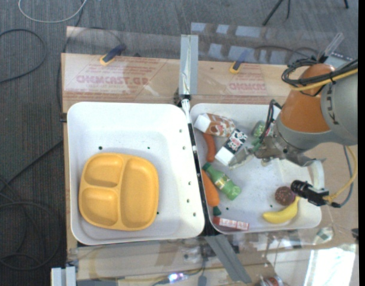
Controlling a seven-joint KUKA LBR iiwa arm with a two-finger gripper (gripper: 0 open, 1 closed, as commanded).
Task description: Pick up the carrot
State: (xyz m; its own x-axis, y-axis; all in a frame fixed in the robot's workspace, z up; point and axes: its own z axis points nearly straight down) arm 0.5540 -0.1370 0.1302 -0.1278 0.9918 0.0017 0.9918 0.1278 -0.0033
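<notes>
Banana [281,213] nearest, right bin's [256,109] front. Carrot [210,189] against left wall, beside green bottle [222,182]. Gripper [252,154] well apart; finger state unreadable. Best approached along wall, clearing bottle.

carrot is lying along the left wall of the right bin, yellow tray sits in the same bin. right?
Not quite. The carrot does lie along the left wall of the right bin, but the yellow tray sits in the left bin, not the same one. The camera view shows this.
</notes>
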